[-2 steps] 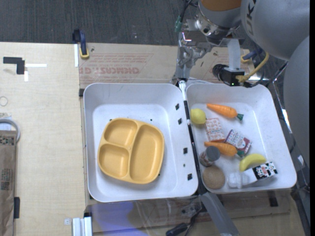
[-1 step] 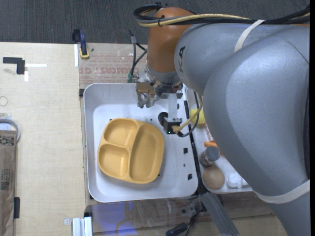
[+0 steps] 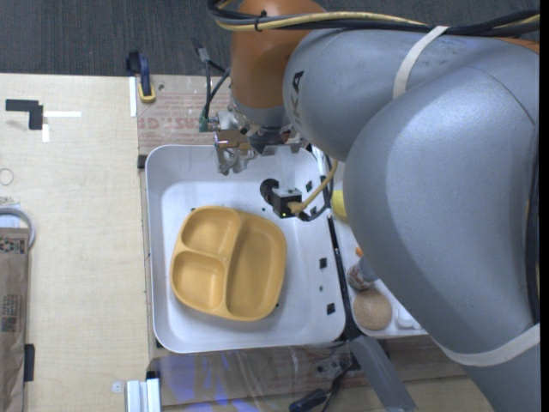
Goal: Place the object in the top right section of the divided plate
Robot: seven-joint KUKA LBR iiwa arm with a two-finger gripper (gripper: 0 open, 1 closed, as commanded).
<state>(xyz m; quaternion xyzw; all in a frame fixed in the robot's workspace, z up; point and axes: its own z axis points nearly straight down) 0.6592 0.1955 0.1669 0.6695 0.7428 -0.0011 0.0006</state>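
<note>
The gripper (image 3: 230, 155) hovers over the far edge of the white bin (image 3: 163, 256); its state cannot be told. The yellow divided plate (image 3: 228, 263) lies in the bin's middle.

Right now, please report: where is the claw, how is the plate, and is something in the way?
Claw at bin's far rim, above plate. Yellow divided plate sits in left bin, all sections bare. Arm covers right bin.
</note>
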